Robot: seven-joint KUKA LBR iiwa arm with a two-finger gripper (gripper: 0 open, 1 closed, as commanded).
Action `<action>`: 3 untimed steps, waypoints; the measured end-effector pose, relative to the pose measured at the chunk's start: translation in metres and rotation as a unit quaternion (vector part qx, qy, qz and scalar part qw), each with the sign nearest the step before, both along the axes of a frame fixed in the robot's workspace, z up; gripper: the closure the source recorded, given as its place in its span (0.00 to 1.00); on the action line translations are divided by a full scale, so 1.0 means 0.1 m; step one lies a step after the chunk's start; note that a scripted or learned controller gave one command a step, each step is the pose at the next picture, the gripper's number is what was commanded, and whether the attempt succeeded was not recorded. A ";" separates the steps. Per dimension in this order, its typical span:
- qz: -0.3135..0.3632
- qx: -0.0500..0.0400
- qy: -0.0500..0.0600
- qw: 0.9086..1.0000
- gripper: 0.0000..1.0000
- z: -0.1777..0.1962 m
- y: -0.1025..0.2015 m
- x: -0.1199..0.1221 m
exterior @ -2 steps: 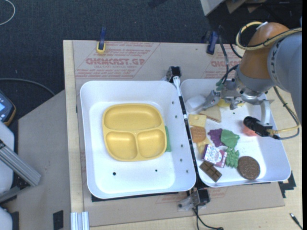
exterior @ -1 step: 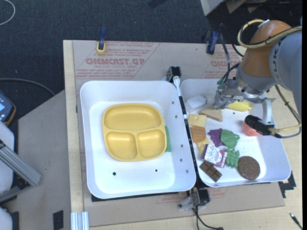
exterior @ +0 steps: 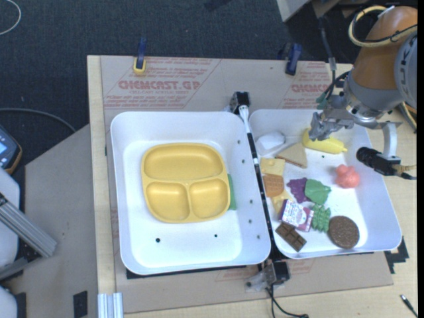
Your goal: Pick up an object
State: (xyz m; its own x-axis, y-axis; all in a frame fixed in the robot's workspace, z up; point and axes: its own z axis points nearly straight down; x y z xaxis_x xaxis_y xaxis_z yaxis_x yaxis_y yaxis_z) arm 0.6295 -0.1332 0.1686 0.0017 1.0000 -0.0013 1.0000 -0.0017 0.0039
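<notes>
Hovering over the glossy yellow banana (exterior: 329, 146), jaws (exterior: 320, 130) of unclear spread.

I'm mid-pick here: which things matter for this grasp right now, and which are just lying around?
In play:
- claw, low over the right bin's far end
- yellow banana directly beneath it
- right bin holding the toy food

Just lying about:
- yellow divided plate in the left bin
- brown cookie
- pink strawberry
- purple grapes
- chocolate bar

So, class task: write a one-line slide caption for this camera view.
Grey arm's tool poised over a yellow plastic banana in the right white bin; yellow divided plate sits left.
</notes>
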 end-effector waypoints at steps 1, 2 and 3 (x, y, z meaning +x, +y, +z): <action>0.001 0.000 -0.001 1.000 1.00 0.53 0.00 0.01; 0.002 0.002 0.003 1.000 1.00 0.63 0.45 -0.19; 0.002 0.001 0.004 1.000 1.00 0.52 0.95 -0.35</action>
